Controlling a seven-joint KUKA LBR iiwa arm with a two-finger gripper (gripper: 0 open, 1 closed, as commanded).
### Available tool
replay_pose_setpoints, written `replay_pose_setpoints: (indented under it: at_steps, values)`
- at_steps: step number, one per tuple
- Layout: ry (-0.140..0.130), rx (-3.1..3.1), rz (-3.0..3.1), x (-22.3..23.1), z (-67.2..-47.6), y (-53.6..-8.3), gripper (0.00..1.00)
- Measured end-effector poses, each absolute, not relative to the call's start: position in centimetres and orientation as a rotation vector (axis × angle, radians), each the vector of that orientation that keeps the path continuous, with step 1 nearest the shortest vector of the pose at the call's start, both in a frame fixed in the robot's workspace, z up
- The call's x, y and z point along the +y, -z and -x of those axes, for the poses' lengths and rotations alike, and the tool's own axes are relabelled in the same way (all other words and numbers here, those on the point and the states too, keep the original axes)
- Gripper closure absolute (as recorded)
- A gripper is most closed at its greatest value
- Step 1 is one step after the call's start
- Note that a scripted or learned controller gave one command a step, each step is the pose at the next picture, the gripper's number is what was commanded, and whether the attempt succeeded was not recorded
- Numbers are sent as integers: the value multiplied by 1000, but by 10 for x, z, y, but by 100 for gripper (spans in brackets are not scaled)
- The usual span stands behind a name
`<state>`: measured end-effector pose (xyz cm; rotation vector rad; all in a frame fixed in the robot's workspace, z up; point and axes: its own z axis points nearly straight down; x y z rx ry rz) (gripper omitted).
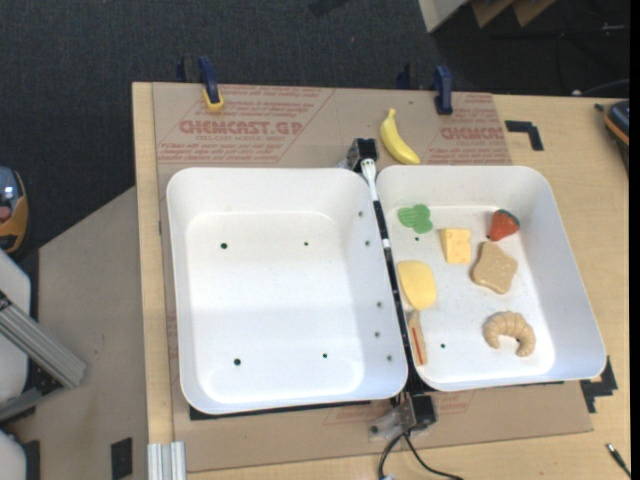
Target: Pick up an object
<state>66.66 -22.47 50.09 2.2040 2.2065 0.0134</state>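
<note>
The right bin holds several toy foods. A green leafy piece lies near its back left, with a yellow cheese wedge and a red strawberry to its right. A tan bread slice sits in the middle right. A croissant lies toward the front. A yellow lemon-like piece rests by the left wall, and a thin orange stick lies in front of it. A banana lies on the board behind the bins.
The left bin stands beside the right one on a brown board. Two blue clamps pin the board's far edge. Cables trail at the front.
</note>
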Motion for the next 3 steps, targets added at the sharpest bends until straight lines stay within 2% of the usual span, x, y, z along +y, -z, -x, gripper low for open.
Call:
replay_pose_setpoints:
  at_steps: [1,2,3]
  values:
    - [9,2234,-2227,-180,-666,-338,100]
    - [1,2215,-2223,-227,-666,-332,100]
    - [1,2221,-2222,-224,-659,-339,100]
